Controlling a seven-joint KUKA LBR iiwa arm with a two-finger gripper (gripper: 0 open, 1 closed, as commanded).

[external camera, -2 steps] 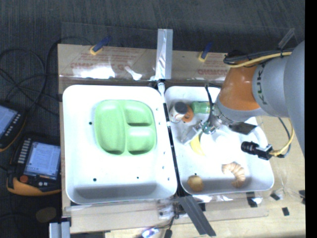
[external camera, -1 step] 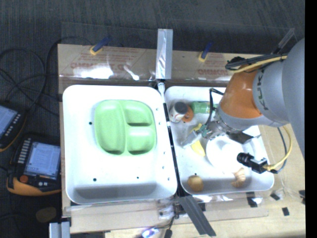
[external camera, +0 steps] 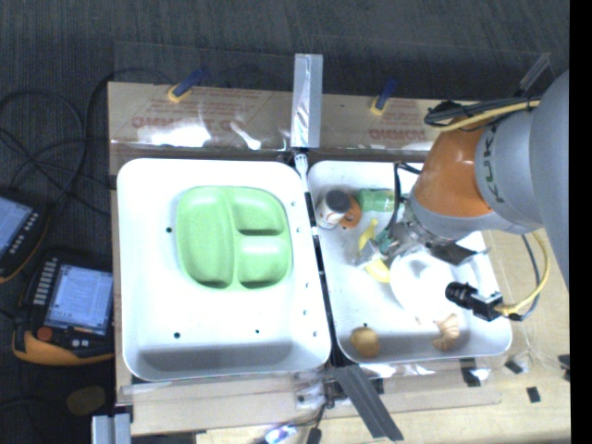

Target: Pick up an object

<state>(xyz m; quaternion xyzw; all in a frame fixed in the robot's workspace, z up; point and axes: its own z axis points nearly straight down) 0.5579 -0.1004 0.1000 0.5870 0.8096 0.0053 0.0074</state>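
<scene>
The grey arm with its orange band (external camera: pixel 453 178) reaches in from the right and hangs low over the right bin (external camera: pixel 490 340), its pincer (external camera: pixel 393 240) down among the clutter in the far-left part of that bin. Whether the pincer is apart or together cannot be told, as the wrist hides it from above.

The likely targets lie just beside it: a yellow piece (external camera: pixel 377 268) right under the tip, a green bottle-like thing (external camera: pixel 375 200) a little farther back, and a small round object with an orange patch (external camera: pixel 338 209) against the bin's left wall. Two more things sit well apart at the near edge, a brown round item (external camera: pixel 366 341) and a tan knobbly one (external camera: pixel 448 333), probably left alone because the arm has gone for the denser cluster.

The left bin (external camera: pixel 139 276) carries a green divided tray (external camera: pixel 233 237), lying flat in its middle. Nothing can be seen held, so the pick looks not yet done; crowding near the wall could spoil the grasp
</scene>
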